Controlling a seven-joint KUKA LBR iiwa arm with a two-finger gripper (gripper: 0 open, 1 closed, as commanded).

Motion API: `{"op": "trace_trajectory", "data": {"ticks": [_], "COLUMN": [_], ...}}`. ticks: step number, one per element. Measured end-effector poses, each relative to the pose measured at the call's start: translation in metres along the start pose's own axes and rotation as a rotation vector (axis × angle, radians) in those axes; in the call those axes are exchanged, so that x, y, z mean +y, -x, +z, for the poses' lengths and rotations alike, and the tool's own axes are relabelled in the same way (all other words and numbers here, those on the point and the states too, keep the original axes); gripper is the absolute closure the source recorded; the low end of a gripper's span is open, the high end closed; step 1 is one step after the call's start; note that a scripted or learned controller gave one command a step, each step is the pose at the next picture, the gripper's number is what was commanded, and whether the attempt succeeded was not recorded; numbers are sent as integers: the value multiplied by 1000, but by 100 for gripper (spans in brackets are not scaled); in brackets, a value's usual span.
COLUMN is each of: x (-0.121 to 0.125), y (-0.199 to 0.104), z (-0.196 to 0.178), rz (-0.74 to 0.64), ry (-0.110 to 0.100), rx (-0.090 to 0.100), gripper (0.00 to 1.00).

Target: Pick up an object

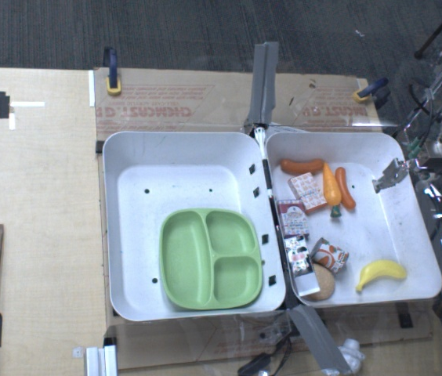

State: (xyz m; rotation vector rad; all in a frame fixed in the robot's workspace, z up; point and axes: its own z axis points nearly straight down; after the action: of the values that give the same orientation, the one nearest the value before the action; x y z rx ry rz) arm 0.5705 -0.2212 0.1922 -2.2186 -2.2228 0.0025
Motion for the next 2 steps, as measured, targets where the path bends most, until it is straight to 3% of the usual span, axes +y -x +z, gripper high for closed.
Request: {"op": "trace_trajectory", "data": {"ticks": [1, 2], "x": [19, 74], "y": [-19, -62], "z": [101, 99], "rz": [3, 10], "ry": [1, 3], "rx": [1, -2], "gripper": [0, 0]}}
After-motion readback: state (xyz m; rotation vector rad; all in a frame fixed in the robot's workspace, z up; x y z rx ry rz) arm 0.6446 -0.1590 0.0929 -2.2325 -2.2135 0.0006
